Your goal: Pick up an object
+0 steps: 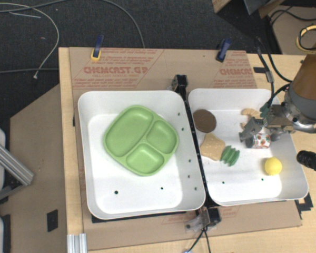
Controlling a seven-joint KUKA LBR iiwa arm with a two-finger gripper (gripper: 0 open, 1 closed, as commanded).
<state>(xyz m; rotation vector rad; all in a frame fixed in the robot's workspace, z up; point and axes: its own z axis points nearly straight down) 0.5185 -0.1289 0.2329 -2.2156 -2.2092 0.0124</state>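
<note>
The right bin (253, 191) holds several small objects. A brown round disc (204, 120) lies near its left wall, with a tan bread-like piece (211, 147) and a green ridged piece (230, 155) just below it. A yellow ball (273, 166) sits toward the right, and a small tan bit (248, 111) lies near the back. My gripper (251, 132) hangs low over the middle of this bin, reaching in from the right. A small white and red object (262, 140) lies right beside it, partly covered by the gripper body.
The left bin (95, 157) holds a green divided plate (141, 139). A black divider clamp (179, 83) sits between the bins at the back. Cables (268, 67) trail along the arm at the upper right.
</note>
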